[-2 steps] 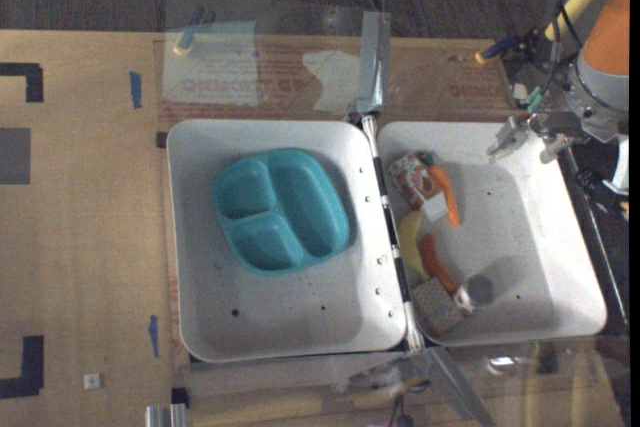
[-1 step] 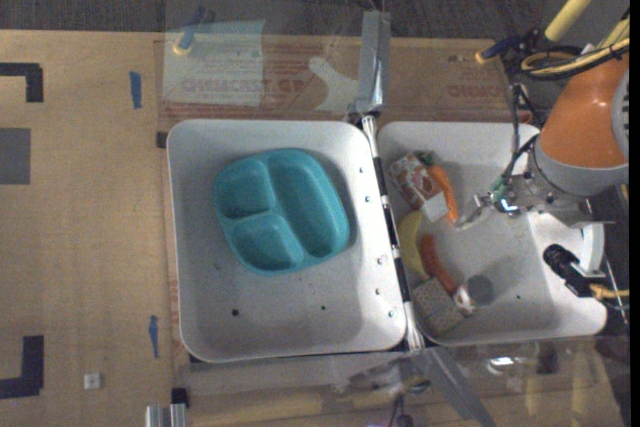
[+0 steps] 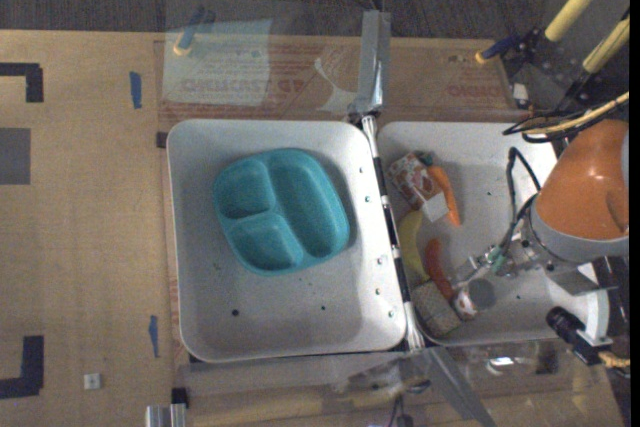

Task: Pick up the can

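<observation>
The can [image 3: 481, 294], as far as it can be made out, is showing as a small grey round shape lying in the right bin [image 3: 490, 165], near that bin's front edge and just beside the tip of the gripper [image 3: 492, 263]; its label and sides are too blurred to read.

The wooden bench [image 3: 80, 245] is carrying both white bins side by side. The left bin [image 3: 300, 310] is holding a teal divided plate [image 3: 282, 210], which is lying flat and slightly turned, toward the back of that bin.

The arm [image 3: 585, 195] is reaching in from the right, its orange band hanging over the right bin's outer edge, and the gripper is pointing down and left toward the cluster of things in that bin. How far open it is cannot be told, and nothing is visibly caught in it.

Along the right bin's left side a small brown and white carton [image 3: 410, 177] is lying near the back, with an orange carrot [image 3: 446, 196] touching it. A yellow banana [image 3: 408, 240] is lying against the bin wall, a red sausage-like piece [image 3: 435, 261] is sitting just beside it, and a beige scrubber [image 3: 435, 308] is resting at the front, near the can.
</observation>
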Action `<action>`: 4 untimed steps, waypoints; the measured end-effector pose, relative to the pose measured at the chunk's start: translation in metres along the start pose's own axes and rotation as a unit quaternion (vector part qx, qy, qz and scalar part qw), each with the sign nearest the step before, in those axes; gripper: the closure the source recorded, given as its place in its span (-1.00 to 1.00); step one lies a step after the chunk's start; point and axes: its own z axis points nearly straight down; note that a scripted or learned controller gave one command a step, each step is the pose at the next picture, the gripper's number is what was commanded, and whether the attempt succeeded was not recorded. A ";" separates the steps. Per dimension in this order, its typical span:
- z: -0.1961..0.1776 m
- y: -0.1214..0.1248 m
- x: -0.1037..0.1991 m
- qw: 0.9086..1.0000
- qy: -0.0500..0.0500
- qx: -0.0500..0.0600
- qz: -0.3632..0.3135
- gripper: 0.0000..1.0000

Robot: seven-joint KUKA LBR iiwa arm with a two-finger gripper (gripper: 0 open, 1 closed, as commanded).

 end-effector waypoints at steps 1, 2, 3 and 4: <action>0.000 0.011 0.014 0.997 -0.003 0.001 0.071 -1.00; -0.045 -0.014 -0.029 0.998 0.000 0.004 0.066 -1.00; 0.000 -0.002 0.011 0.998 -0.002 0.002 0.060 -1.00; -0.011 -0.002 0.008 0.998 -0.003 -0.001 0.064 1.00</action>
